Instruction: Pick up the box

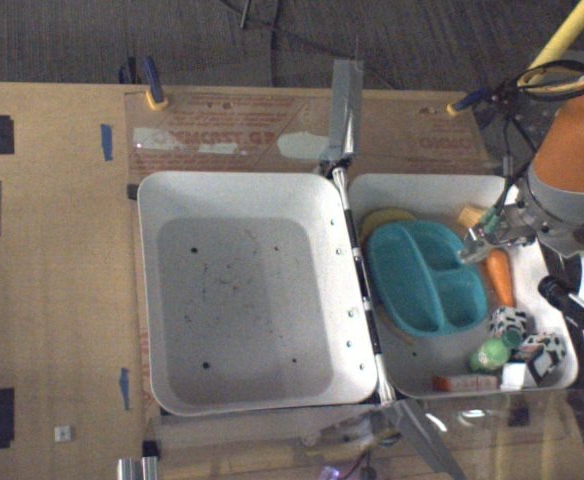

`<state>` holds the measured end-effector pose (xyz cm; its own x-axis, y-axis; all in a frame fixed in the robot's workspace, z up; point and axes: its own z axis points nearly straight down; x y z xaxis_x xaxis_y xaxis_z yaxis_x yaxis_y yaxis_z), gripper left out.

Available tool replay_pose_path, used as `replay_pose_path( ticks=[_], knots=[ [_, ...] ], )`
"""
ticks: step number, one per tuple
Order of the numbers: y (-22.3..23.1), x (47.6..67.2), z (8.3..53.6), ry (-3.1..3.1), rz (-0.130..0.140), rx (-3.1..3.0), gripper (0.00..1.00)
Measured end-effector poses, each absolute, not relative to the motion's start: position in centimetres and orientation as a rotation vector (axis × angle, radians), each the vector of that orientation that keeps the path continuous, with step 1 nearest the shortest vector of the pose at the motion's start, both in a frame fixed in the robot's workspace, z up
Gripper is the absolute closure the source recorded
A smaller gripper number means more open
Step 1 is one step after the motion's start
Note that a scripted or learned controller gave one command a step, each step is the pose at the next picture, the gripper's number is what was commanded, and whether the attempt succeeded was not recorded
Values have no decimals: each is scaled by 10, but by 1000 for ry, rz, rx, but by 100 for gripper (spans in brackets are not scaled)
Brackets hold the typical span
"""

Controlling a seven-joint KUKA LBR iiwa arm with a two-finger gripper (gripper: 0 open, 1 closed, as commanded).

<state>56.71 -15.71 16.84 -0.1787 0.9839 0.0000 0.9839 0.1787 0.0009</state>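
A small flat red box (464, 382) lies against the near wall of the right bin (427, 190). My gripper (484, 234) hangs over the far right part of that bin, above the right rim of a teal divided plate (424, 276) and just left of an orange carrot (499, 276). The gripper is well away from the red box, toward the bin's far side. The grey arm with its orange band (572, 148) covers the bin's right far corner.
A yellow item (384, 218) pokes out behind the teal plate, and a tan block (470, 215) sits by the gripper. A cow-patterned toy (509, 321), a green ball (490, 353) and a black-and-white item (542, 353) crowd the near right corner. The left bin (242, 288) adjoins.
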Motion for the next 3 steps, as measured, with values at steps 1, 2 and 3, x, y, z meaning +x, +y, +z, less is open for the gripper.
replay_pose_path(
  ticks=[1,2,3],
  knots=[
    [-106,543,171,2464,0,1950,100],
    [-57,479,184,2545,0,1845,100],
    [-18,480,184,2605,0,1759,100]
  ],
)
